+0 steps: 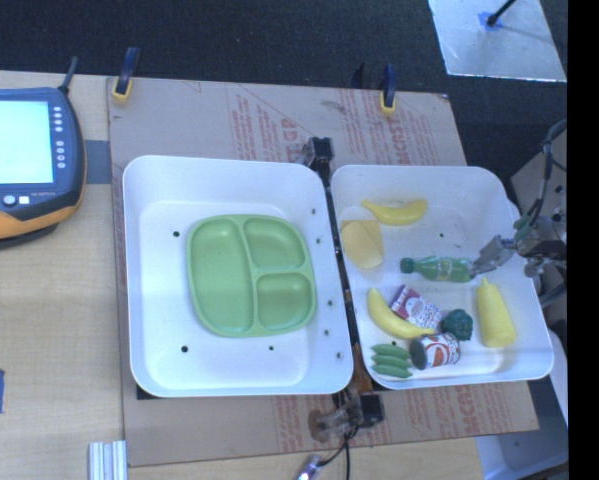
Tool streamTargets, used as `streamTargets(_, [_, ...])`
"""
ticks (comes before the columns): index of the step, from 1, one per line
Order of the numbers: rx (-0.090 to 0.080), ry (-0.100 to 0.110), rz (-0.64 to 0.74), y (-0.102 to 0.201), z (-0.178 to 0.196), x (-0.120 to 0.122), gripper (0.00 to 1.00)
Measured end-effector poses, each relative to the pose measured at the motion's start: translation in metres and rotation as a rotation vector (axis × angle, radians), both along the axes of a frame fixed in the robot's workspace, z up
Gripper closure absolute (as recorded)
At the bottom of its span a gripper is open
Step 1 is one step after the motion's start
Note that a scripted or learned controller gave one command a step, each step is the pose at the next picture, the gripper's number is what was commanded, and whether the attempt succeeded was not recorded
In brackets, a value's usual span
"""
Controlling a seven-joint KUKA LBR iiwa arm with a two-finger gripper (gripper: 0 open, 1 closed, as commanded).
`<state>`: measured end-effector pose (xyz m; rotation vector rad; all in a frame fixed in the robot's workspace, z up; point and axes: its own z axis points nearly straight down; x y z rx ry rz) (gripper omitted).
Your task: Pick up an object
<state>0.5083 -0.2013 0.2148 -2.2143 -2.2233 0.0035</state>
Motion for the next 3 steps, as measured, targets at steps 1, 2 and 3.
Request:
streamTargets(1, [0.0, 0.002, 0.002, -0.01, -0.124, -0.019, 0.0])
streamTargets(2, [-0.001, 0.003, 0.007, -0.011, -0.114, -0.019, 1.0])
streamTargets(3, [-0.001, -0.001, 0.004, 0.072, -0.068, 0.016, 1.0])
